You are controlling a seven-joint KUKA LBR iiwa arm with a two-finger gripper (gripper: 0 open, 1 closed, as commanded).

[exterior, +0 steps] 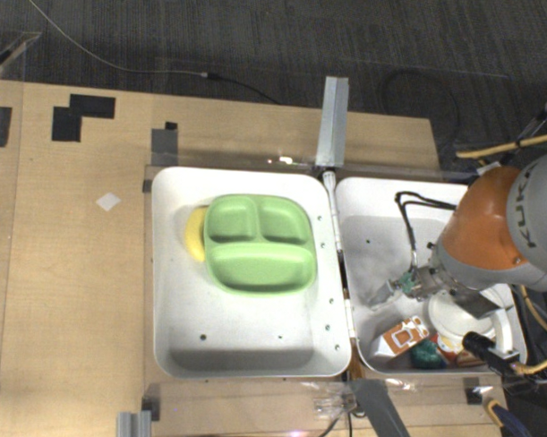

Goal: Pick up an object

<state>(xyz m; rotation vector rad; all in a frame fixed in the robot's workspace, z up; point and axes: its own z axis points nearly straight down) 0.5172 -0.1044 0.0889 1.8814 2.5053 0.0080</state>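
Reaching from right, grey arm with orange band (488, 225) hangs over right white bin (372, 217). Gripper (405, 285) low above bin floor; cannot tell its state. Near bin's front wall: orange-and-white patterned packet (406, 335), dark green lump (425, 355), white round disc (454, 316), close together. Left white bin (176, 326) holds green three-compartment plastic tray (257, 243), yellow object (195, 235) tucked under tray's left edge.

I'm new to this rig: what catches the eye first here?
A bright green three-compartment plastic tray in the left white bin, covering most of a yellow object. Then the orange band of the grey arm over the right white bin, above small items near its front edge.
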